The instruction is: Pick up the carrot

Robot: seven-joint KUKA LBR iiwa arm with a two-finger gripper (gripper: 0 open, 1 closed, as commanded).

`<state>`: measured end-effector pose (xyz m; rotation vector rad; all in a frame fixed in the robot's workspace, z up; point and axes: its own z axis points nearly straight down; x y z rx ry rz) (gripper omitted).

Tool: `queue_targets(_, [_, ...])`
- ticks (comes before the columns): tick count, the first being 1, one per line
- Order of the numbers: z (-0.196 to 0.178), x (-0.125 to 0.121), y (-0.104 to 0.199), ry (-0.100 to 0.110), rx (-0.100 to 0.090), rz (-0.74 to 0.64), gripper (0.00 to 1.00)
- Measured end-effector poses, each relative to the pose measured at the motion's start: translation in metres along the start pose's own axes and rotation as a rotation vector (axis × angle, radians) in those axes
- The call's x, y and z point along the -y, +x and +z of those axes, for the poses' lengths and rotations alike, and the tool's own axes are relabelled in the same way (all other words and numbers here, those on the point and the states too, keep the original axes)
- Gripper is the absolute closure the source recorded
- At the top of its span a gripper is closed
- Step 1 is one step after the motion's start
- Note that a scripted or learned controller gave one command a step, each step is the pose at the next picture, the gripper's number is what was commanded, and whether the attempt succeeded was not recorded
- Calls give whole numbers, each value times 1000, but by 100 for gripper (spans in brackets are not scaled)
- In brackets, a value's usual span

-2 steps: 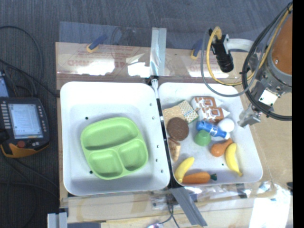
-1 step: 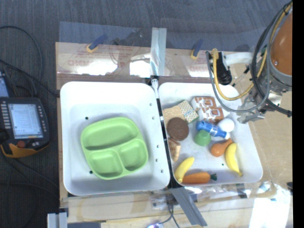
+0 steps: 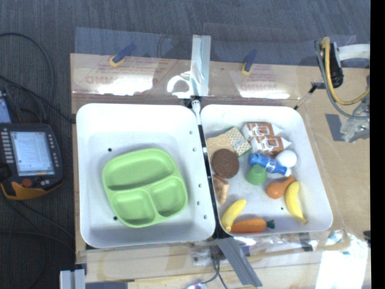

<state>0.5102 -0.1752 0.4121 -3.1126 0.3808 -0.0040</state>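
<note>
The carrot (image 3: 246,225) is orange with a dark green stub at its right end. It lies flat along the front wall of the right bin (image 3: 313,161). A yellow banana (image 3: 233,212) touches its left end from above. A second banana (image 3: 294,200) lies a little to its upper right, next to an orange fruit (image 3: 277,188).
Further back in the right bin are a green cup (image 3: 257,174), a blue and white bottle (image 3: 272,162), a brown cookie (image 3: 225,162), a cracker (image 3: 230,141) and small cartons (image 3: 263,137). The left bin (image 3: 90,125) holds a green divided plate (image 3: 144,186). A control pendant (image 3: 30,155) sits far left.
</note>
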Motion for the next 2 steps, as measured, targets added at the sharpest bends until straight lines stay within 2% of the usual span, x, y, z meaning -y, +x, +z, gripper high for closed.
queue_targets(1, [62,-24,9,4,9,-37,100])
queue_targets(2, [132,-38,-8,3,9,-36,100])
